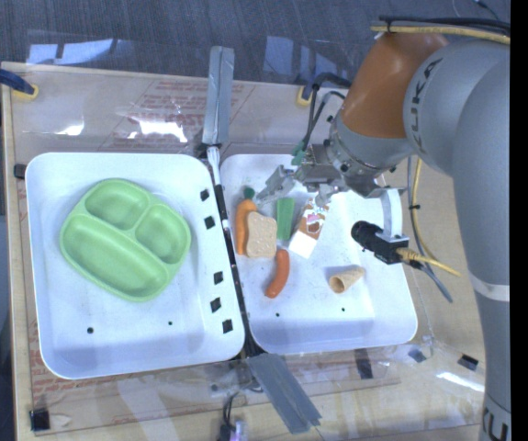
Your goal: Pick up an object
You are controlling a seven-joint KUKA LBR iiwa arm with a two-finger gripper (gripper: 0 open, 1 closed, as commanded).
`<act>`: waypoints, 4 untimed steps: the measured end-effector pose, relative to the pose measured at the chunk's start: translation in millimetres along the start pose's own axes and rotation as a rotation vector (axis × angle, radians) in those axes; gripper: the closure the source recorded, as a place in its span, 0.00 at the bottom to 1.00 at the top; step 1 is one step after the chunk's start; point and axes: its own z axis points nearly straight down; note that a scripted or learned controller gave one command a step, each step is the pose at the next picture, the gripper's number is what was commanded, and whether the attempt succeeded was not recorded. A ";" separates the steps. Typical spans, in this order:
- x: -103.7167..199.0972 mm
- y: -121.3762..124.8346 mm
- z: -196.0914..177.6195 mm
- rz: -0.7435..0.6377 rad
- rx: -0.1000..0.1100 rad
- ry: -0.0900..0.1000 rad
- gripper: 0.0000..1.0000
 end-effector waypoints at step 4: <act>-6.5 67.2 23.8 0.042 -0.003 0.000 0.00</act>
